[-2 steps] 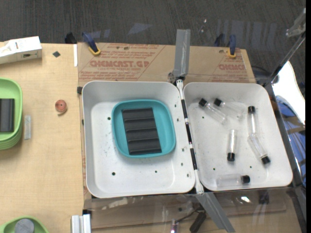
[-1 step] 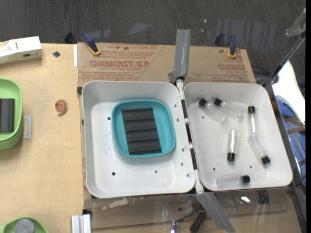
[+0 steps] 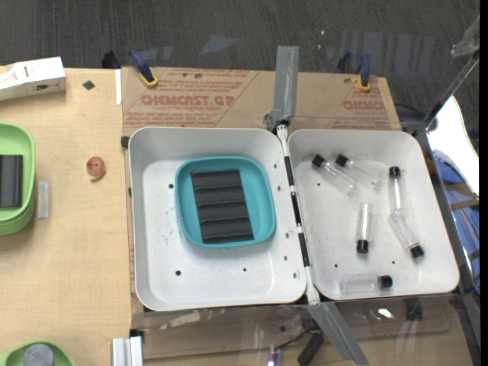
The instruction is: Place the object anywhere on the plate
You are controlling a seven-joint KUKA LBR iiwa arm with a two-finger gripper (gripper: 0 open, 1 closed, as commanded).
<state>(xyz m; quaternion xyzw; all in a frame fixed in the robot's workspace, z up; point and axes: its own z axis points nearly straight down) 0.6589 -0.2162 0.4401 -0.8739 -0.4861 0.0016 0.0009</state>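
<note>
A teal plate [image 3: 263, 204] sits in the left white bin [image 3: 152, 265] with a dark ribbed block [image 3: 221, 206] lying on its middle. In the right white bin [image 3: 435, 277] lie several clear plastic tubes with black caps: one near the top left [image 3: 329, 171], one upright in the middle [image 3: 364, 229], one along the right side [image 3: 406, 235], and one by the front wall [image 3: 366, 283].
A brown cardboard sheet [image 3: 198, 97] lies behind the bins with two clamps on it. On the wooden bench to the left are a green tray [image 3: 23, 204], a small round brown piece [image 3: 94, 167] and a white box [image 3: 30, 76].
</note>
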